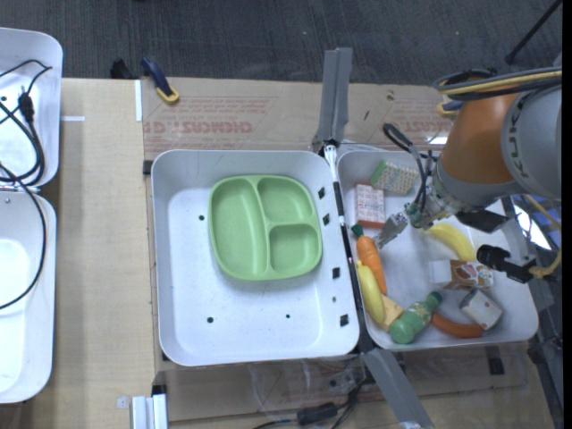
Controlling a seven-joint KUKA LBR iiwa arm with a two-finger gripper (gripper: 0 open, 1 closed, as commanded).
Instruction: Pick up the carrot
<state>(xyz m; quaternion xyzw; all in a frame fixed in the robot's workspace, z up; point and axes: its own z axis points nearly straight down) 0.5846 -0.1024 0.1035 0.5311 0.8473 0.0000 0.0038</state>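
Orange carrot [371, 263] lies in the right bin [523, 324], just below and left of the hand [394, 229], apart from it. Whether the hand is open or closed cannot be told. Far left sits a green plate [265, 225].

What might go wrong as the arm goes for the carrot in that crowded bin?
The carrot lies close against the bin's left wall, so one finger may have little room there. A yellow piece touches its lower end and could get nudged or grabbed too. The gripper sits just above and to the right of the carrot, so it may close off-centre and let the carrot slip out.
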